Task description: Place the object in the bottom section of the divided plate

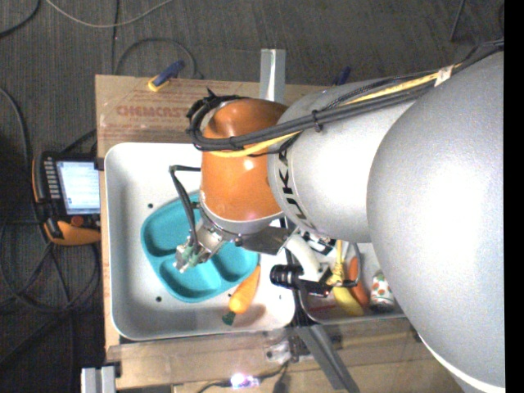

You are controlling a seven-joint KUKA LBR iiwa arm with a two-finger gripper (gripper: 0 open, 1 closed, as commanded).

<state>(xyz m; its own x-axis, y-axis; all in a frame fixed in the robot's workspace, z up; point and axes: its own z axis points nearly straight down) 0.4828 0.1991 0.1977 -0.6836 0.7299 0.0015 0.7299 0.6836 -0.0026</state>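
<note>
Reaching in from the right, the grey arm (385, 211) with its orange band (237, 166) covers much of the scene, and its pincer (190, 256) sits low over the teal divided plate (168, 232) in the left white bin (123, 244). The pincer tips hang over the ridge area near the middle of the plate, where the compartments meet. Something small and greenish shows right at the tips, but it is too small and blurred to say whether that is a held thing or part of the pincer itself. How far the pincer stands open I cannot tell; the tips are bunched together in shadow and the wrist hides the rest.

An orange carrot-like object (243, 295) with a dark green end lies tilted just beside the plate's lower right rim, on the floor of the left bin, touching or nearly touching the plate edge. It is not between the pincer tips and not inside any compartment.

The plate's lower compartment (190, 282) shows bare teal surface.

In the right bin, partly hidden under the arm, several items cluster: a yellow piece (350, 299), an orange-red piece (354, 268), and a white patterned one (381, 289). A black cable (182, 191) loops down from the wrist across the plate. On the far left, off the bench, rests an orange-cased handheld screen (70, 191).
</note>
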